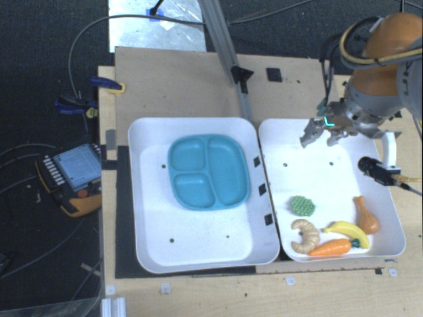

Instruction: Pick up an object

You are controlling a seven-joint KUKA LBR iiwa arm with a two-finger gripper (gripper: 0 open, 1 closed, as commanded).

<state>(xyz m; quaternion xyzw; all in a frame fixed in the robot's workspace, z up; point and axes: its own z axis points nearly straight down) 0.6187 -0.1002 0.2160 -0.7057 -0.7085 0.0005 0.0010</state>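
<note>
My gripper (pixel 324 137) hangs open over the far part of the right bin (pixel 281 177), with nothing between its fingers. The toy foods lie well in front of it, at the bin's near end: a green broccoli (pixel 303 206), a tan croissant (pixel 305 235), an orange carrot (pixel 330 247), a yellow banana (pixel 348 230) and a brown drumstick (pixel 365 216). All of them rest on the bin floor, apart from the gripper.
The left bin (pixel 152 236) holds a blue divided plate (pixel 209 171). A grey pole (pixel 221 32) slants down to the back of the bench between the bins. A black part (pixel 373 169) on the arm overhangs the right bin's right side.
</note>
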